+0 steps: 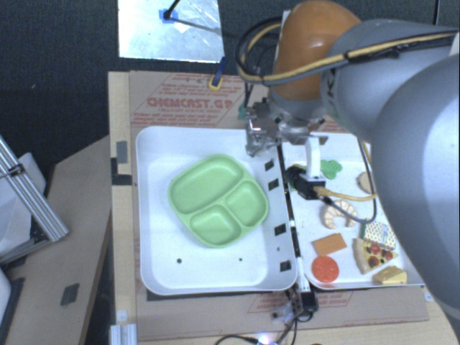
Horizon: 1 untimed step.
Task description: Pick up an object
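My gripper [256,141] hangs over the far end of the divider between the two bins, just beyond the far right corner of the green divided plate [218,200]. That plate lies in the left bin [154,264]. The right bin [352,280] holds several toy foods: a green leafy piece [331,169], a pale pretzel [340,213], an orange cracker [330,244], a red round slice [325,269], a pizza slice [374,252] and a yellow cheese wedge [390,275]. The arm hides the far right part of this bin.
The grey arm with its orange band [313,45] fills the upper right. A cardboard sheet [183,103] lies under the bins. A shiny foil square [169,19] sits at the back. An aluminium frame [29,192] stands at the left.
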Motion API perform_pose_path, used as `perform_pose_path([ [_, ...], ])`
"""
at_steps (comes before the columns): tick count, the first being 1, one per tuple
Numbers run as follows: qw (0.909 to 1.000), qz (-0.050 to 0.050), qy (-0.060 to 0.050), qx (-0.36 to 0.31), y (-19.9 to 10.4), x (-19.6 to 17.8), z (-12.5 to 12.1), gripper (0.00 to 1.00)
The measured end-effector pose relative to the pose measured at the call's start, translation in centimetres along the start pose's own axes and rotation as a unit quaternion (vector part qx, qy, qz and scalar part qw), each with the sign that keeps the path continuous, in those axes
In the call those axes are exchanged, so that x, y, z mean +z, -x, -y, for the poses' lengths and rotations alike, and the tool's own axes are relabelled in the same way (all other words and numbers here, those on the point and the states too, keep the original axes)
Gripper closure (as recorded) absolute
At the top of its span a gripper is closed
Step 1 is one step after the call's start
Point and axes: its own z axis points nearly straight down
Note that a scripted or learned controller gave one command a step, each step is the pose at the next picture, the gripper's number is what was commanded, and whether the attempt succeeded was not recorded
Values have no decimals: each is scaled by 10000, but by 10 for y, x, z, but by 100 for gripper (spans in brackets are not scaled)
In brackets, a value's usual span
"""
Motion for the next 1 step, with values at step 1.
perform_pose_path([
  [1, 10000, 2, -12, 26, 3, -5, 10, 100],
])
